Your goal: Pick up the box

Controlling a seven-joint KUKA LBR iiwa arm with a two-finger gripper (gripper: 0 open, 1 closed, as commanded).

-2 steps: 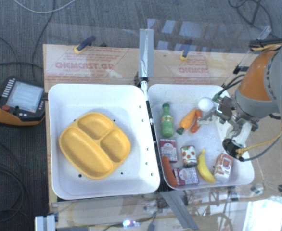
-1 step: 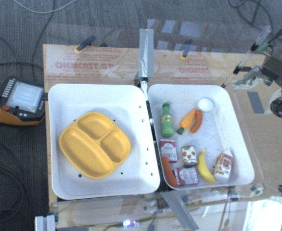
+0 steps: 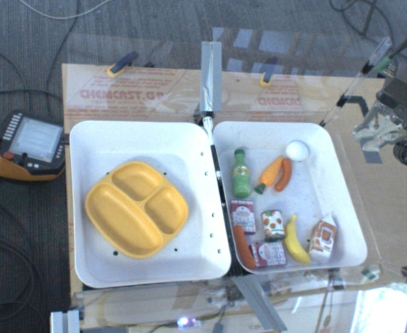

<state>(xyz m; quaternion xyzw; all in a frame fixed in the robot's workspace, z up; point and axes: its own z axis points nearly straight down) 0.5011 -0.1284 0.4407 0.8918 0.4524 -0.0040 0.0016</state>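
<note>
Box point(image 3: 243, 217) lies in right bin point(image 3: 342, 179); yellow tray point(image 3: 137, 207) fills left bin point(image 3: 85, 144).

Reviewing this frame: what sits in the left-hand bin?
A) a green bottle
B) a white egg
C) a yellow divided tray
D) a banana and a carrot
C: the yellow divided tray lies alone in the left bin, while the banana, carrot, green bottle and egg are all in the right bin.
</note>
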